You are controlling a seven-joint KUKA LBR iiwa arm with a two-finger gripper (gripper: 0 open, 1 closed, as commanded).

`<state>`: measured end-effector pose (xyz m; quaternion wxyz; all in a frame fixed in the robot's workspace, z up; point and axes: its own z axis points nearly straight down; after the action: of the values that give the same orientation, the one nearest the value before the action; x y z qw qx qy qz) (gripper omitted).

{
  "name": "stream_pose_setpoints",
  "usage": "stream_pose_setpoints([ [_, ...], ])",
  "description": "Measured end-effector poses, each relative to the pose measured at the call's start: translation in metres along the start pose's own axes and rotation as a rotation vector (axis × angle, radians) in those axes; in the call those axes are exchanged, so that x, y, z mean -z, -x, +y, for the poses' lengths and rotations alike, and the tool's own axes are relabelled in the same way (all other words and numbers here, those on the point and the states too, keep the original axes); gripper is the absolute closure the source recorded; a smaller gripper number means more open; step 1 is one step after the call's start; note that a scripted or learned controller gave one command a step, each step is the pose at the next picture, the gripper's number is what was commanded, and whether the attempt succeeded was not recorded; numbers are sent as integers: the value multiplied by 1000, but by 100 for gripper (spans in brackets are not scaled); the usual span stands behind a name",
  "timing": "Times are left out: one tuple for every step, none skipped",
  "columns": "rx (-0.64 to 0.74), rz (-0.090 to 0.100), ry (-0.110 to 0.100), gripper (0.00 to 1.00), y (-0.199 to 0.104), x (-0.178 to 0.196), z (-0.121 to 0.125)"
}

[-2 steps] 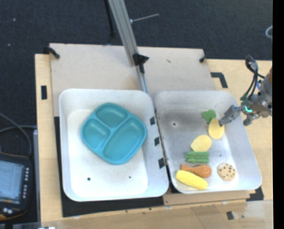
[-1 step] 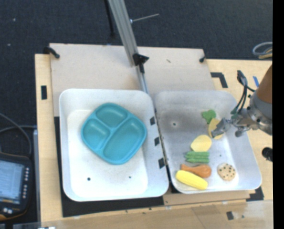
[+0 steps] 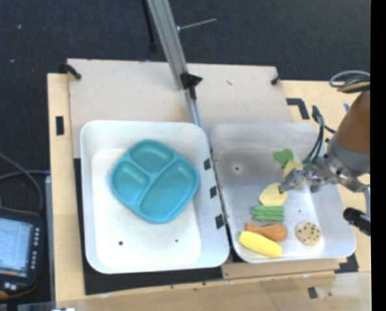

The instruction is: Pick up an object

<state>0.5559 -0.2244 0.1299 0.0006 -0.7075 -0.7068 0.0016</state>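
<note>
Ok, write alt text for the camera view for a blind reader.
A grey arm's gripper reaches from the right into the right bin, just above toy foods: a green piece, yellow slice, green beans, orange drumstick, yellow corn and cookie. The left bin holds a blue divided plate.

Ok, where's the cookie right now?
In the camera view, the cookie lies near the front right corner of the right bin, just right of the orange drumstick and the yellow corn.
</note>
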Motion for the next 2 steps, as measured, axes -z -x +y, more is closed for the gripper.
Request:
stream_pose_setpoints([
  [-1,0,4,0,1,-29,1],
  [-2,0,9,100,2,-16,2],
])
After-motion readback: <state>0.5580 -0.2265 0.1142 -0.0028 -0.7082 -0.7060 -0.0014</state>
